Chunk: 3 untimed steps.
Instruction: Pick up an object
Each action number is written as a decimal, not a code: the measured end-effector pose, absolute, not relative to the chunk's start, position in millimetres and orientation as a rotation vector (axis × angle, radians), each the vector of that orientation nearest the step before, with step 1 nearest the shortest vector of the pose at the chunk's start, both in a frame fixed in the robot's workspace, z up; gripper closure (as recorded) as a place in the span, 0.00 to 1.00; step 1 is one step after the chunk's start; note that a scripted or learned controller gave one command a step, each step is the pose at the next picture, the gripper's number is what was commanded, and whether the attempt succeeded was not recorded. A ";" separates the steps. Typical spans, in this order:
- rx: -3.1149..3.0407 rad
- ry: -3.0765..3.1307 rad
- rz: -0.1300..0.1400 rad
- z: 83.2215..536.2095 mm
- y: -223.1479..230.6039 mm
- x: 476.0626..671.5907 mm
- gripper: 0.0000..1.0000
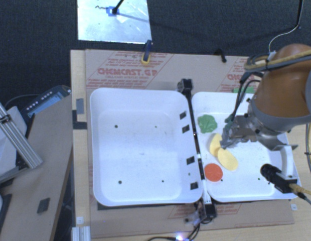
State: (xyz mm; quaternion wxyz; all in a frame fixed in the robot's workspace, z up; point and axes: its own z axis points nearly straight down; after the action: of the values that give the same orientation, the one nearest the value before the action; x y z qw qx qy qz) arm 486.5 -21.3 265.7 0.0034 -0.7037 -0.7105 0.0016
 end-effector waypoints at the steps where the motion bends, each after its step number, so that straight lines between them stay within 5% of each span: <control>1: -2.221 -2.241 -0.028 489.9 24.1 487.6 1.00; 2: -2.210 -2.227 0.006 388.9 64.0 486.3 1.00; 3: -2.211 -2.234 -0.008 420.8 130.5 486.6 1.00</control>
State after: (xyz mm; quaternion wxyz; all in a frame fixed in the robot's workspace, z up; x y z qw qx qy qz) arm 486.6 130.5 420.8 -0.0006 -0.7034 -0.7107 -0.0025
